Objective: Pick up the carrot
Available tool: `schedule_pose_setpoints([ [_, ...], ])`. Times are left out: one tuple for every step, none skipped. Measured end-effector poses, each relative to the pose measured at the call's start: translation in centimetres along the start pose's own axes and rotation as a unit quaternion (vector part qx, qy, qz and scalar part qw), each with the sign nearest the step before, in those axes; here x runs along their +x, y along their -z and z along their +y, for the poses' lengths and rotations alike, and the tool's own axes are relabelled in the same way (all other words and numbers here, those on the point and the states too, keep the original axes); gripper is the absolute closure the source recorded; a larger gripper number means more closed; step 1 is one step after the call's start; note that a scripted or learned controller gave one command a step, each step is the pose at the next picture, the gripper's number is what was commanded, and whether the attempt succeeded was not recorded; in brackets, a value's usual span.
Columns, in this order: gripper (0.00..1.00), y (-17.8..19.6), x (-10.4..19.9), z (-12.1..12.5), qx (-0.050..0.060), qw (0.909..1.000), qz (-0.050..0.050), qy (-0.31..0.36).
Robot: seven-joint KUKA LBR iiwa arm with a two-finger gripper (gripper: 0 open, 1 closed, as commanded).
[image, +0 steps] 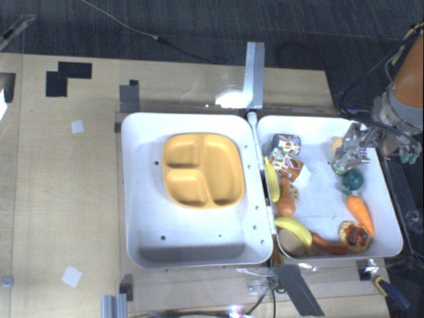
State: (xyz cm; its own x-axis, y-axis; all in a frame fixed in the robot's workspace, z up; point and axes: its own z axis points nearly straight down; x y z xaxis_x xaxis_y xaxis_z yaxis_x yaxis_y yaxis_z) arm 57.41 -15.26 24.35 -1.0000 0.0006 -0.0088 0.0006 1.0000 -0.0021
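Counter (59,197): pale wood, w/ two shallow white bins side by side. Left bin (142,237) carries a yellow divided tray (201,169), three compartments, sitting a bit toward the bin's far side. Right bin (318,171) carries the small stuff. Arm (409,85) comes in from the right, orange band above the wrist, reaching over the right bin's far right corner. Pincer (347,156) hangs above a dark green round item (352,179) near the right wall; can't tell whether its fingers are spread or pressed together, and nothing visibly sits between them. Carrot (360,214): orange, lying on the bin floor along the right wall, just below the green item, apart from the pincer. Banana (294,229) at the near edge, w/ a red-orange item (326,243) beside it. Printed packet (285,152) near the divider, far side. Small patterned round item (354,236) in the near right corner, just beside the carrot's lower end.
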Motion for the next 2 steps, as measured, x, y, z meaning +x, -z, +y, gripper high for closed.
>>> schedule_pose_setpoints([
  [0.00,-11.3,2.4,-3.3,-0.002,0.9991,0.004,0.041],
  [0.00,-15.3,6.2,-5.2,0.001,1.0000,-0.004,0.004],
])
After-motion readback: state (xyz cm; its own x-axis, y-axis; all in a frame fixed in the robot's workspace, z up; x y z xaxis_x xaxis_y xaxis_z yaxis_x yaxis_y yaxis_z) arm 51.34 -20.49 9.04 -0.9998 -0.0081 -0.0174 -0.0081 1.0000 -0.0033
